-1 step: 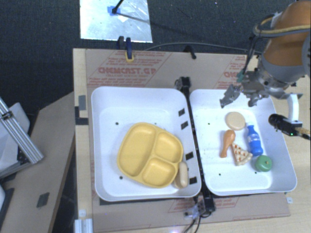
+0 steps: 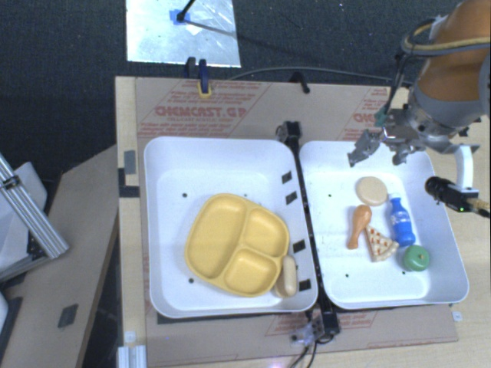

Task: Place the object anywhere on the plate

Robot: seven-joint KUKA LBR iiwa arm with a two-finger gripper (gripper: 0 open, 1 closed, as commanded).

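Bread roll (image 2: 288, 275) touching plate (image 2: 222, 240), toy foods (image 2: 383, 221) clustered, end effector (image 2: 381, 149) above

My feed is evenly and brightly lit from overhead, with the white bins (image 2: 230, 159) nearly washed out, glare on the foil sheet (image 2: 182, 21) at top, faint soft shadows, and mild softness throughout.

plate (image 2: 230, 244): yellow
bins (image 2: 173, 205): white
bottle (image 2: 400, 221): blue, white cap
apple (image 2: 416, 258): green
drumstick (image 2: 357, 225): orange-brown
cookie (image 2: 372, 190): tan
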